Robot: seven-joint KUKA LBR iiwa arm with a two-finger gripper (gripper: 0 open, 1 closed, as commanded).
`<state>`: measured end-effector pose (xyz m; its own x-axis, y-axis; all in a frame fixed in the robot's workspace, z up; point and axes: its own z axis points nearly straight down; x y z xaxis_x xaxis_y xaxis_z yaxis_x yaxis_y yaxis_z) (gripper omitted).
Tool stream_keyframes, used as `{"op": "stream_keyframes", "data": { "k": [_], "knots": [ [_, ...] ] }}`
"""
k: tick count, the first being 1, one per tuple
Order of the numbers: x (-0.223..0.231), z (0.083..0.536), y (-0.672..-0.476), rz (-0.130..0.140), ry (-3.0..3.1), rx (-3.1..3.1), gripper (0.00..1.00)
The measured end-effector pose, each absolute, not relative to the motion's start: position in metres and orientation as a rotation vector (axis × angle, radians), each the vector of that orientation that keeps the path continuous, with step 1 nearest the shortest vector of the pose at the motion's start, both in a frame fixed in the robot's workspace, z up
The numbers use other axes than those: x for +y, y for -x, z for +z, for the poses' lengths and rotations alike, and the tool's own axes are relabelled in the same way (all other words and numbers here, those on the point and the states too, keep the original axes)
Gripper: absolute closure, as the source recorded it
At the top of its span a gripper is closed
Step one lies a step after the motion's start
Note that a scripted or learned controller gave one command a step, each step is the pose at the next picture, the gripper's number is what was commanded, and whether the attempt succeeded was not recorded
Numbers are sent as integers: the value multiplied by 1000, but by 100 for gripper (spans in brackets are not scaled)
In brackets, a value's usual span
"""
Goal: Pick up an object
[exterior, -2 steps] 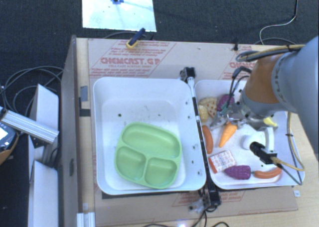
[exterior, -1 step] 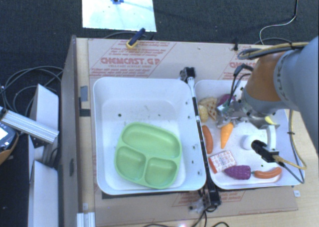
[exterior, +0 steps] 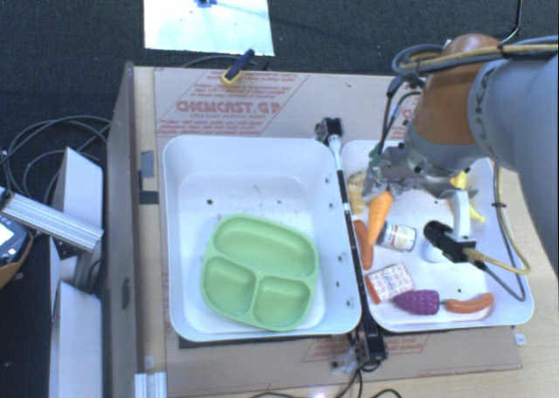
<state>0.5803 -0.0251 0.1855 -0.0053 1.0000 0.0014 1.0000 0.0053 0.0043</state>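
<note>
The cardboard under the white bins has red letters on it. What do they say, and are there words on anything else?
"CHEMCAST GP" stands in big red letters on the cardboard sheet.
The smaller red lines above and below it are too blurred to read.
The small can has a label, too small to read.
The red and white packet has print, too small to read.

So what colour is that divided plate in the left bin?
Light green plate, clear in the camera view.

Green tray [exterior: 259,271] in L bin [exterior: 188,213].
</note>
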Motion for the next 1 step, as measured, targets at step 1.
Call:
{"op": "stream_keyframes", "data": {
  "k": [1],
  "knots": [
    [34,198,-589,2,-2215,2228,100]
  ]
}}
